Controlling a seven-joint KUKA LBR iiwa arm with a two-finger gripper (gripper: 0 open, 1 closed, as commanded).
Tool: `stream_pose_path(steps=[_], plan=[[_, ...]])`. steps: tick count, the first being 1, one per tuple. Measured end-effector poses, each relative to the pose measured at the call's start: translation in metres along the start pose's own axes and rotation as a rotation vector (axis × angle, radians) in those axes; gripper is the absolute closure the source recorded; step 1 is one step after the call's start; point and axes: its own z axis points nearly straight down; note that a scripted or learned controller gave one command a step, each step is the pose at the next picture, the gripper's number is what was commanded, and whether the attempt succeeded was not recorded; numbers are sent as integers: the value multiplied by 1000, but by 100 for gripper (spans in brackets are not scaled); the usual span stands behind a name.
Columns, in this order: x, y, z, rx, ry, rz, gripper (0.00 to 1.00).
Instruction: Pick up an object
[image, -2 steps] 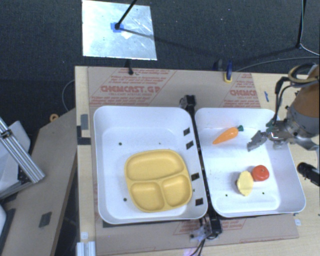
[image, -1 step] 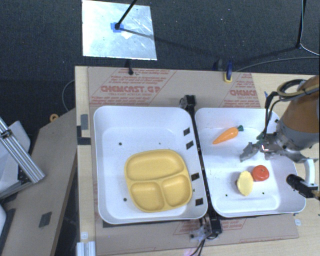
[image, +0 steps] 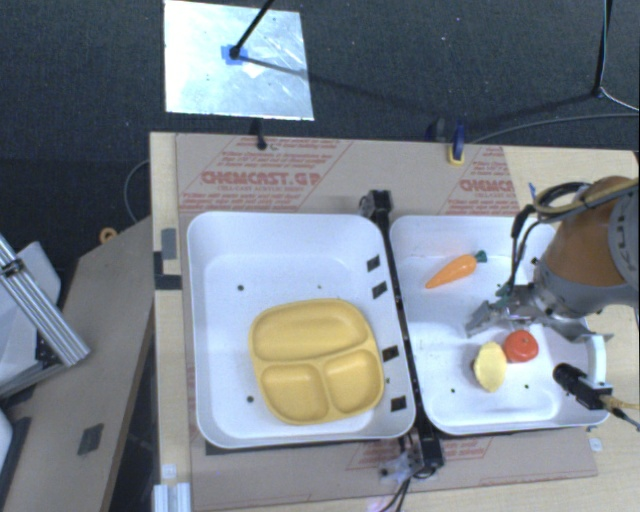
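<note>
Camera view from above has my pincer (image: 497, 318) low over the right bin (image: 440, 400), a little toward 3 o'clock from the bin's middle. My grey arm (image: 590, 255) with its orange band comes in from the 3 o'clock edge of the frame. From this angle the metal of the pincer reads as one grey cluster, so I cannot tell whether it is apart or together, and I see nothing clamped in it. A small red ball (image: 521, 347) lies just beside it at its 4 o'clock. The two are close enough that I cannot say whether they touch. A yellow lump (image: 490, 367) touches the red ball at the ball's 8 o'clock and sits on the bin floor near the 6 o'clock wall. A toy carrot (image: 452, 270) lies apart from both, toward 11 o'clock in the same bin, with its green end pointing to 3 o'clock. The left bin (image: 230, 250) holds a yellow divided plate (image: 317, 360), which lies flat toward 5 o'clock of that bin's floor. The plate has one long compartment at 12 o'clock and two smaller ones at 6 o'clock. Both bins rest side by side on a brown cardboard sheet (image: 300, 165).
</note>
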Motion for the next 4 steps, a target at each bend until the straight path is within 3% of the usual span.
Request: stream_pose_path(steps=[1, 4], plan=[[-1, 1, -14, -6, -3, -1, 100], [6, 12, -184, -11, -3, -5, 100]])
